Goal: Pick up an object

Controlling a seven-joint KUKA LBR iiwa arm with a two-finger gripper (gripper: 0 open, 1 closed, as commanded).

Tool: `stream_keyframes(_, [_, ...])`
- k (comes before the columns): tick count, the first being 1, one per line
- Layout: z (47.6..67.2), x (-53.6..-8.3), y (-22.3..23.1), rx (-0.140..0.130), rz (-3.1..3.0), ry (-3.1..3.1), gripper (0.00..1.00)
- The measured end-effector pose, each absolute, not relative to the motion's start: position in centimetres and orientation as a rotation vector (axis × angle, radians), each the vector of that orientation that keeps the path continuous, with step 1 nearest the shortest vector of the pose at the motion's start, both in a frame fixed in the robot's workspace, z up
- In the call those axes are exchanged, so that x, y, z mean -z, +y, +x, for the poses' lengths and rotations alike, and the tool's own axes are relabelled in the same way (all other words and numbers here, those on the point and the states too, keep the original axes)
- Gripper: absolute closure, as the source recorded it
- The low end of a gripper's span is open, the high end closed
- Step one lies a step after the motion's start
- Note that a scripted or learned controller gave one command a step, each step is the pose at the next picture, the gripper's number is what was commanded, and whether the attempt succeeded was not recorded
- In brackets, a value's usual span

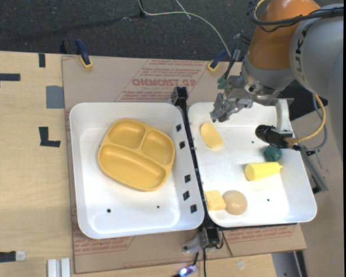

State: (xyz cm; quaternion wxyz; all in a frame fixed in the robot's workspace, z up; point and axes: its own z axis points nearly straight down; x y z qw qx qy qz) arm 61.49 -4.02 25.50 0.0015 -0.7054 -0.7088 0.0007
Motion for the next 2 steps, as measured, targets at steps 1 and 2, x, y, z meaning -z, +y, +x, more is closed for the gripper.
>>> stream_keyframes(1, [60.5, -24.8, 2.0, -0.002, -2.211, -2.227, 1.00])
stream_keyframes(2, [58.3, -25.0, 6.7, -0.002, -2.212, -2.226, 1.00])
